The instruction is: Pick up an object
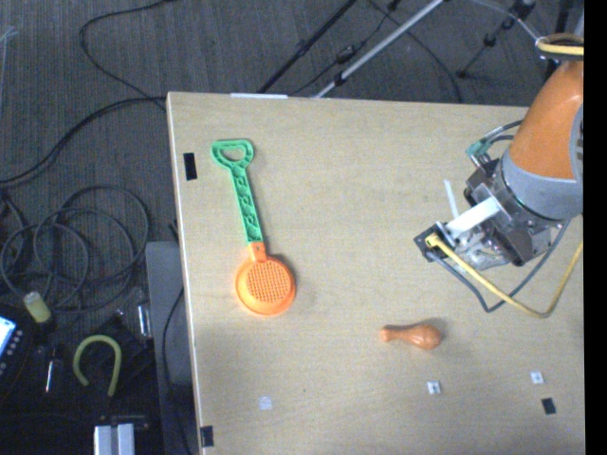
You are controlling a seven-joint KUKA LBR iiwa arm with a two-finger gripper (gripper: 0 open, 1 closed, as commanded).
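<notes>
The claw (479, 243) hangs over the bench (379, 159) at the right of the frame, and I cannot tell whether it is open or closed. Nothing shows in its grip. A small orange drumstick-shaped toy (414, 335) lies on the bench just below and left of it, apart from it. A strainer (251, 226) with a green handle and orange head lies at centre left.

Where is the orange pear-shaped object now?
In the camera view, the orange pear-shaped object lies on the bench right of centre, below-left of the gripper and apart from it, with the green-handled strainer to its left.
</notes>
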